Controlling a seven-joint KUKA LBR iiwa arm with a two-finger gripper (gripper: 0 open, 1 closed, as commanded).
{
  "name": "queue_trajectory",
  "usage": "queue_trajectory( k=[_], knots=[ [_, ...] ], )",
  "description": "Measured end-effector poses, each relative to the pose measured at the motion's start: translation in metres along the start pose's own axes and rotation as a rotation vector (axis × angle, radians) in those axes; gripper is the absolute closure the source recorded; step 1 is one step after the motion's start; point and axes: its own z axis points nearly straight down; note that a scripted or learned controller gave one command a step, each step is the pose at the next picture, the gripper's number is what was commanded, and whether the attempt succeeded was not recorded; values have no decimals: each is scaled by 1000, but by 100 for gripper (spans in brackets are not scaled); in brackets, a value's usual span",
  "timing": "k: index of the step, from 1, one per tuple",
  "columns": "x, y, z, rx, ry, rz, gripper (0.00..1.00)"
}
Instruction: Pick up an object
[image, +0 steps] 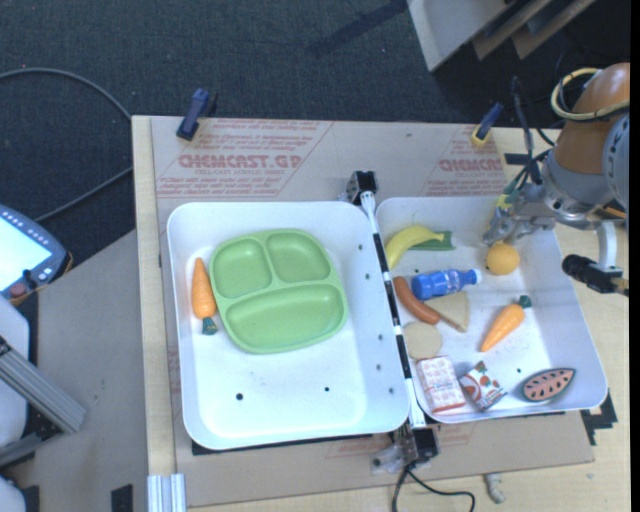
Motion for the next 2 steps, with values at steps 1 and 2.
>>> queue_trajectory(
  k=[1,2],
  knots=[
    [63,-14,-48,-2,-1,3,100],
    [115,-28,-41,0,-1,4,100]
  ],
)
